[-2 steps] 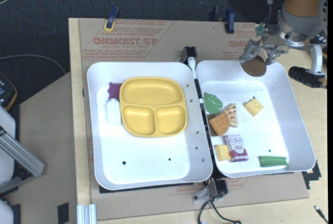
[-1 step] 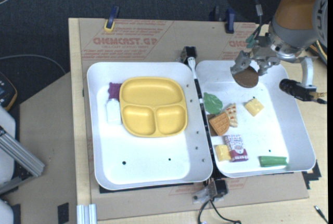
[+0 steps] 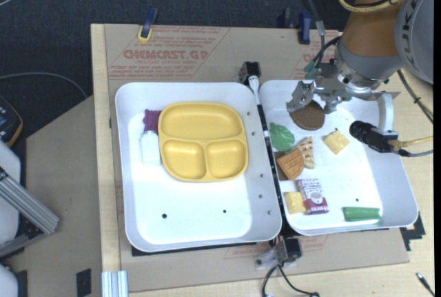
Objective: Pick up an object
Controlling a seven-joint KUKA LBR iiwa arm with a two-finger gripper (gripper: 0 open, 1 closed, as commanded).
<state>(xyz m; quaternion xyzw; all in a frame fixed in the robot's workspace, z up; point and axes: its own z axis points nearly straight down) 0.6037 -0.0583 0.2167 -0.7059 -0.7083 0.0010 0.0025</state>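
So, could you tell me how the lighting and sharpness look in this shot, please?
Camera view: even, soft light; the white bins are bright and nearly washed out; the yellow tray casts only a faint shadow; the gripper looks slightly blurred; the small food items are soft in detail.

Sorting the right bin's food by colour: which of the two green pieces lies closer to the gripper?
The rounded green leaf-like piece near the bin's left wall, just below the gripper. The flat green bar lies far off by the front edge.
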